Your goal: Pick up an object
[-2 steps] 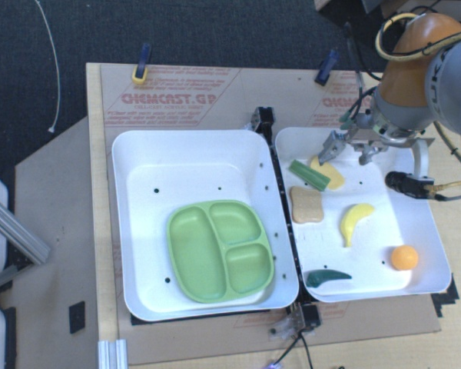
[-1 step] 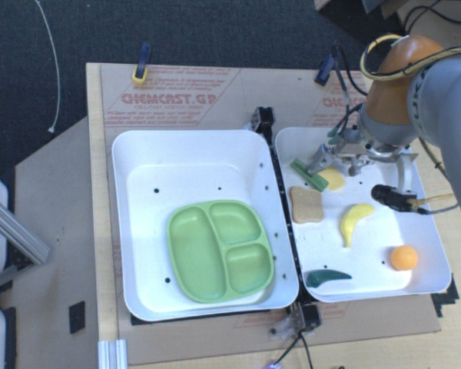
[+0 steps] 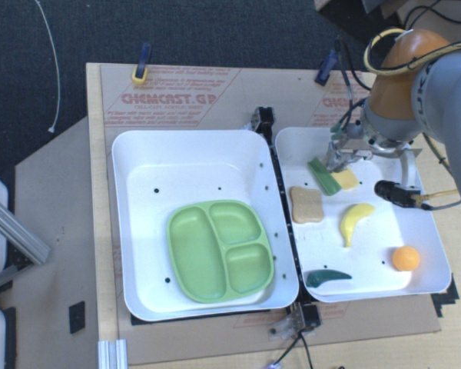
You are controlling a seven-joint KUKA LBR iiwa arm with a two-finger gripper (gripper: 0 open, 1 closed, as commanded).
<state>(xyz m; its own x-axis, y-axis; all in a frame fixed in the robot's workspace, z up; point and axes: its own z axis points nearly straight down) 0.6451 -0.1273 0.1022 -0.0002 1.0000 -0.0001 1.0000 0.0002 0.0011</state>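
Observation:
The right bin (image 3: 426, 279) holds several things. A green strip with a yellow block beside it (image 3: 328, 177) lies near the back left. A tan bread slice (image 3: 306, 204) sits at the left wall, and a yellow banana (image 3: 355, 221) is in the middle. An orange ball (image 3: 406, 258) rests at the front right, and a dark teal piece (image 3: 326, 277) at the front. My gripper (image 3: 340, 158) hangs low over the back of this bin, just above the far end of the green strip. Nothing shows between its tips.
The left bin (image 3: 138, 160) holds a green divided plate (image 3: 219, 248) toward its front. A black clamp (image 3: 263, 118) sits at the back where the two bins meet. The grey arm with its orange band (image 3: 403, 68) comes in from the upper right.

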